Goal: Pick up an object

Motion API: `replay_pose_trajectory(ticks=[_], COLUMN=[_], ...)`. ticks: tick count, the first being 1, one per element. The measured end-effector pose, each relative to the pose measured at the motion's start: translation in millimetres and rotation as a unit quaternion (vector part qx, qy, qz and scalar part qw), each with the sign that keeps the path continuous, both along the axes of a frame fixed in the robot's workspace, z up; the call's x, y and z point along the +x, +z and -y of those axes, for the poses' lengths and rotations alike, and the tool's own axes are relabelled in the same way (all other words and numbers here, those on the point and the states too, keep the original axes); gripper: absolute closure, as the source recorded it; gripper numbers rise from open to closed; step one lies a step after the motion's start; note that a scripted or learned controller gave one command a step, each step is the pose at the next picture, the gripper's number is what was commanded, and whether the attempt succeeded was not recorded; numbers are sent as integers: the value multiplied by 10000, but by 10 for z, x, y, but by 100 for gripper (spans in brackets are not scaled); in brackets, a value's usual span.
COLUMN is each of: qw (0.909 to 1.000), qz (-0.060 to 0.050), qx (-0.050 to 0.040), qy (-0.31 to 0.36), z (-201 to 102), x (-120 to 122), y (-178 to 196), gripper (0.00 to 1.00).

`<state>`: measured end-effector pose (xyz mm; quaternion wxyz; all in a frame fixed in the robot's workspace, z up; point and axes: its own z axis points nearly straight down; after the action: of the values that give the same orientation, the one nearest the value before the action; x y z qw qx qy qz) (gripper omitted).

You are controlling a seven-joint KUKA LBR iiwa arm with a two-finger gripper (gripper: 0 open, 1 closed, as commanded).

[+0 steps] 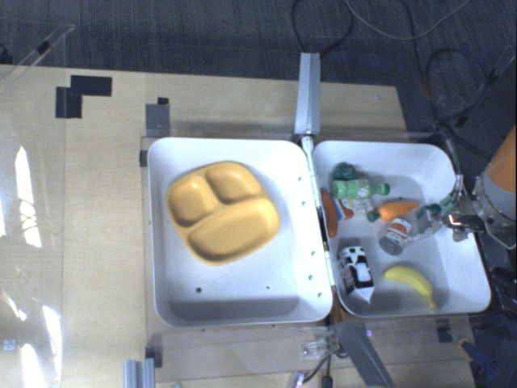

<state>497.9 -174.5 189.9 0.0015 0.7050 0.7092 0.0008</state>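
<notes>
Clutter fills the right bin (pixel 452 164): a green bottle (pixel 359 189), a carrot (pixel 396 210), a small can (pixel 396 237), a black-and-white carton (pixel 355 269) and a banana (pixel 412 284). The end effector (pixel 452 215) sits at the bin's right wall, and whether it is apart or together I cannot tell. The smooth, cylindrical can lies just left of it, tilted, nearest for a grasp; the left bin (pixel 161 297) holds a yellow divided plate (pixel 222 211).

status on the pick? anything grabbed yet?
Done: the end effector is down at the right bin, beside the small can and carrot. In hand: nothing visibly lifted; its grip is unclear. Left: grasp and lift one item; the banana and green bottle lie untouched.
</notes>
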Motion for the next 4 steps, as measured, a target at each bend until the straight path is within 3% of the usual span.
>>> replay_pose_trajectory(ticks=[1, 2, 3, 4], qw=[9951, 9956, 9907, 9904], qz=[22, 5, 43, 96], qx=[-12, -3, -14, -26], qy=[990, 933, 1362, 1378], z=[313, -121, -207, -219], x=[123, 827, 538, 578], y=[974, -132, -1007, -871], gripper=[0, 0, 0, 100])
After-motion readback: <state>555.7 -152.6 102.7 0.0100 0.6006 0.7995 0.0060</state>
